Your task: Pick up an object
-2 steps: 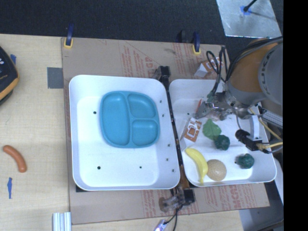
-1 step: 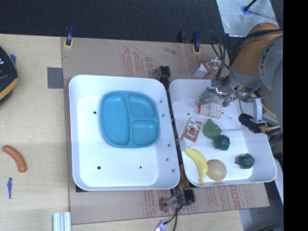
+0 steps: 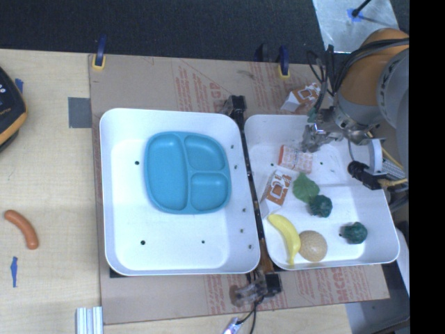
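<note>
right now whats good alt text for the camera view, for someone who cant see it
A grey arm's end effector hangs over the right bin, which holds a banana, green items and packets. The left bin holds a blue divided plate.

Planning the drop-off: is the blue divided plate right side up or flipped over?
Right side up. The blue divided plate lies flat in the left bin, with its three compartments facing the camera.

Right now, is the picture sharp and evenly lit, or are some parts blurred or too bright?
In the camera view, light is even with soft shadows; the white bins look bright but keep detail; the blue tray and banana are fairly sharp; the pincer looks slightly blurred and hard to read.
</note>
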Robot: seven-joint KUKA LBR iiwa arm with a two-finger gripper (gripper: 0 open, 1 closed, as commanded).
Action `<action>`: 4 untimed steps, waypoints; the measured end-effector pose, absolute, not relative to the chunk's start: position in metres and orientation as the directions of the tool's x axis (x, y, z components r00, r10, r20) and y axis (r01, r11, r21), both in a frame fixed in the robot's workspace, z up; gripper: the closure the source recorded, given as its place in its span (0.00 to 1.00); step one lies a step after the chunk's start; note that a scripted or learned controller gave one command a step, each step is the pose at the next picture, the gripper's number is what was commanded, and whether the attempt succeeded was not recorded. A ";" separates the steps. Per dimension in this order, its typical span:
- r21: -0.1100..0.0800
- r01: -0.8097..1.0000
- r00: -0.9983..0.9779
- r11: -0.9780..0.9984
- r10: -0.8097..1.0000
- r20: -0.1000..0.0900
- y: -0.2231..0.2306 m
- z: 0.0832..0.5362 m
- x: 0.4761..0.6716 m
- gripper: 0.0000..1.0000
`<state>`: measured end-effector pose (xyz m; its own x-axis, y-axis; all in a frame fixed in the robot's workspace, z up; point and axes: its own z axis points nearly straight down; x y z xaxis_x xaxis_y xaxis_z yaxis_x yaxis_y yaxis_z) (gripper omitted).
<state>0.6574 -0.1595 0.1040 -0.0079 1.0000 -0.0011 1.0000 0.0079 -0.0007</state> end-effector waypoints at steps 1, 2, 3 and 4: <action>-0.001 1.000 -0.008 0.008 1.000 -0.001 -0.159 0.104 0.657 0.00; -0.005 1.000 -0.004 0.004 1.000 -0.001 -0.139 0.091 0.583 0.00; -0.006 1.000 -0.007 0.007 1.000 -0.003 -0.140 0.102 0.583 1.00; -0.006 1.000 -0.007 0.007 1.000 -0.002 -0.140 0.102 0.583 0.00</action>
